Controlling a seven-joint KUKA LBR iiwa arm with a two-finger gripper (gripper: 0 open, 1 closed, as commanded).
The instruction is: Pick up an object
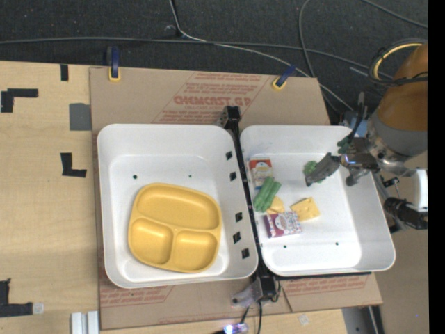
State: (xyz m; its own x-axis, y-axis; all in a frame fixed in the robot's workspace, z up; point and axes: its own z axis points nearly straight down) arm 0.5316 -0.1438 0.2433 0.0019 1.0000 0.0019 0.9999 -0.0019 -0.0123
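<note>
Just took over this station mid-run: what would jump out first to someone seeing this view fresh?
The big yellow three-compartment plastic tray lying in the left white bin catches the eye first. Next is the small cluster in the right white bin: a green packet, yellow wedge-shaped pieces and small printed packets near the divider. The grey arm's gripper hovers over that bin's upper right part.

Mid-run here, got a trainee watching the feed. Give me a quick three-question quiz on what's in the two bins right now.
1. True or false: the yellow divided plate lies in the left bin.
2. Which item lies nearest the gripper over the right bin? A) green packet B) yellow wedge C) red-and-white pouch
3. Fill in: the plate has ___ compartments.

Key: 1 true. 2 B. 3 three.
</note>
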